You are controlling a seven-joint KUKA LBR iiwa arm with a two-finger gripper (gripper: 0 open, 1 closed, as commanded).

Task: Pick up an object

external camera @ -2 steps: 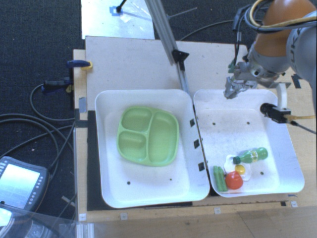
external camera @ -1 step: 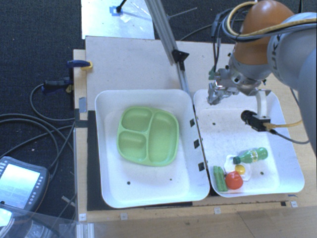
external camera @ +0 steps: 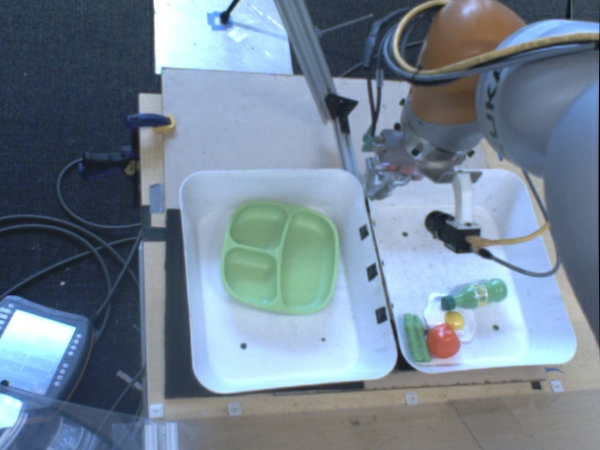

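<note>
**Small toy food piled in the lower corner of the right bin; end effector well above it in the frame**

You have two white bins side by side on the worktop (external camera: 244, 111). The left bin (external camera: 211, 345) holds the largest thing here, a green divided tray (external camera: 281, 256) with three compartments, lying flat at mid-frame and carrying nothing. It looks like stiff, light plastic, but its low, wide shape gives you little to pinch except a raised rim.

The right bin (external camera: 525, 223) holds the smaller pieces, clustered at the lower right of the frame. The green bottle (external camera: 476, 293) lies on its side; judge it light, rigid and smooth, likely to roll, so close across its body, not its cap. Just below it sits a red tomato (external camera: 443, 342), round and probably slippery, touching a white egg piece with a yellow centre (external camera: 454, 320). A slim green vegetable piece (external camera: 414, 337) lies against the bin's left wall, which leaves little room for a finger on that side.

The end effector (external camera: 382, 181) hangs at the upper middle of the frame, over the seam between the bins and well apart from the cluster. You cannot tell how it is set, as the wrist hides it. It carries nothing you can see.
</note>
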